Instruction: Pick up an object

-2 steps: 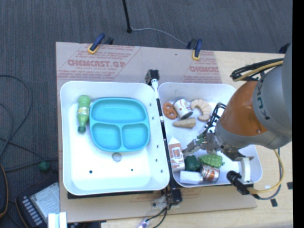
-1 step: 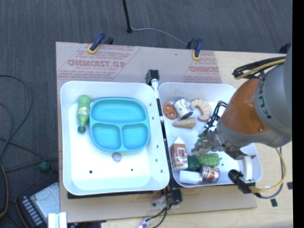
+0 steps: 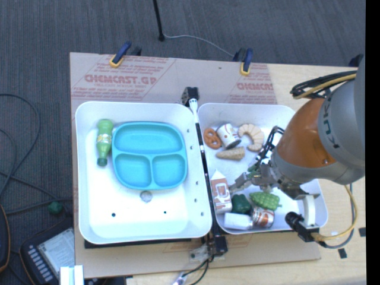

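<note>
Hovering pincer (image 3: 248,180), fingers apart, nothing btwn

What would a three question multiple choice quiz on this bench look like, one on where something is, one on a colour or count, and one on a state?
1. Where does the green plastic bottle lie?
A. In the left white bin, left of the blue tray
B. In the right white bin
C. On the carpet

2. How many compartments has the blue plastic divided tray?
A. Two
B. Three
C. Five

3. How does the green bottle rest?
A. Upright on its base
B. On its side
C. Propped on the tray

Answers:
1. A: the bottle sits in the left white bin, beside the tray's left edge.
2. B: one long compartment at the far side and two smaller ones nearer the camera.
3. B: its full length shows flat along the bin floor.

The pincer is down among the clutter in the right white bin.
</note>
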`<state>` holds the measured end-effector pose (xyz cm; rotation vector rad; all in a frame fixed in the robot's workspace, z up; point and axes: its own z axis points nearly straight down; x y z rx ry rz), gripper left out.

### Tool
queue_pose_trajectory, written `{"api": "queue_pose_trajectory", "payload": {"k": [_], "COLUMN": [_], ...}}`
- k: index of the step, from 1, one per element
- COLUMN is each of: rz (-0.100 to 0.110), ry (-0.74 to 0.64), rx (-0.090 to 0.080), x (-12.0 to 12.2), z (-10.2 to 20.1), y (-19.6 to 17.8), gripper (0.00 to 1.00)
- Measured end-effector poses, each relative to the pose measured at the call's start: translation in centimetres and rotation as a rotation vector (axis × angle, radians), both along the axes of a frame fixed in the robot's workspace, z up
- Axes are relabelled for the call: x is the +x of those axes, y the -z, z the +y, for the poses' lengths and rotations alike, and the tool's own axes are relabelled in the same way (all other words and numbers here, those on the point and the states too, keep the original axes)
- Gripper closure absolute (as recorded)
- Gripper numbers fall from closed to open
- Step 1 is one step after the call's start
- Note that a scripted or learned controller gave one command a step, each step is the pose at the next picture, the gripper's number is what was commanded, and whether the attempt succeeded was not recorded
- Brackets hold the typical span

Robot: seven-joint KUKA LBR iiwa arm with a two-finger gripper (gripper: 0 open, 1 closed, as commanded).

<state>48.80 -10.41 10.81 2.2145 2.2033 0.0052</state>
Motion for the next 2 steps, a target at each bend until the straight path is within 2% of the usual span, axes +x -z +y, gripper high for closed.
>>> {"api": "queue_pose_trajectory", "payload": {"k": [1,2], "rz": [0.002,0.003], "ry": [0.002,-0.001], "rx": [-0.002,0.002], "x": [-0.15,-0.10], "z": [-0.37,-0.14], "y": [1.85,0.94], "gripper": [0.00,1.00]}}
